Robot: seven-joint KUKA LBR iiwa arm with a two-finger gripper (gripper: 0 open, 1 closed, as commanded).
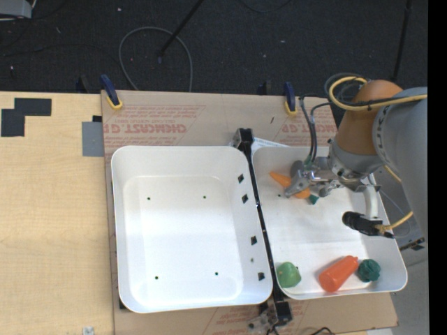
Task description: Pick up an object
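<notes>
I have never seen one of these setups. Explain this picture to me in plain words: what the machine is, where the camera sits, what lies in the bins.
One camera hangs above the bench and looks down at a slant. The grey shape with the orange band on the right is a robot arm; at its end is a gripper, a two-finger claw for picking things up. It hangs low over the right bin, next to a small orange piece. Whether it holds anything is too unclear to say. Near that bin's front edge lie a green object, a larger orange object and a dark green one. The left bin sits beside it on cardboard clamped to the bench.
</notes>
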